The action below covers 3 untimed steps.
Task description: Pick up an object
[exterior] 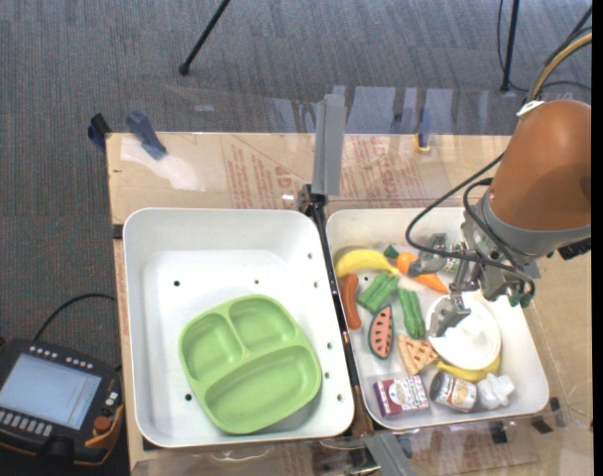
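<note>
**A:** Look at the right bin (536, 360) and you'll see the pile of toy food the arm can pick from. The gripper (450, 315) hangs low over the middle of it, just above a white plate (472, 339).

**B:** What do you want counted?

**A:** Start with what you can name. You have two bananas: one (363, 262) at the back left of the bin, and another (470, 370) peeking out from under the front edge of the plate. One red sausage (351, 300) lies along the left wall. One watermelon slice (381, 331), one pizza slice (417, 353), one carrot (423, 278). Two green pieces (378, 292) sit between sausage and plate, but you can't tell what vegetable they are.

**B:** And the front row?

**A:** One small carton (401, 396), one can (453, 392) lying beside it, one white lump (495, 393) in the corner that's too blurred for you to name.

**B:** Jaws?

**A:** You can't tell. The wrist and its cables cover most of the fingers, so whether they're spread or pressed together isn't readable, and nothing visibly sits between them.

**B:** Left side?

**A:** Your left bin (143, 266) holds one green divided plate (249, 363) with three sections, lying flat toward the front. The orange band (549, 162) of the arm is cut off at the right.
</note>
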Tool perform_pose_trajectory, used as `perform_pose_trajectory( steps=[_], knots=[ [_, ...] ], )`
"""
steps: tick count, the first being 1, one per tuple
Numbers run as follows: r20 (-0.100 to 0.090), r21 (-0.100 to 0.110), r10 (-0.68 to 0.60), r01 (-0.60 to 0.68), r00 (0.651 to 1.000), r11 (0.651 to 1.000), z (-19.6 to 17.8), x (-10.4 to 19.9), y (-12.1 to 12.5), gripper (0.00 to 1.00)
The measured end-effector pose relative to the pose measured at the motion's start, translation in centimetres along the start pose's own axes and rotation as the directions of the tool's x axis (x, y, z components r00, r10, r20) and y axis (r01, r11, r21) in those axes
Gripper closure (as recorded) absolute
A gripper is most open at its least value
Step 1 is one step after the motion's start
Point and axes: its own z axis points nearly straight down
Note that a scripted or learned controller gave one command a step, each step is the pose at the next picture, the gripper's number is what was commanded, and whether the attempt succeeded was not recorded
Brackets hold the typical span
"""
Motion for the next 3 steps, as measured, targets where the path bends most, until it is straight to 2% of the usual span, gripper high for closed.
perform_pose_trajectory(
  steps=[1, 2, 3],
  knots=[
    [0.003, 0.000, -0.126, 0.126, 0.992, 0.992, 13.6, -5.0, 0.4, 0.00],
    [0.002, 0.001, -0.141, 0.141, 0.990, 0.990, 13.6, 2.8, -1.6, 0.00],
    [0.004, 0.000, -0.160, 0.160, 0.987, 0.987, 13.6, -3.6, 0.8, 0.00]
  ],
)
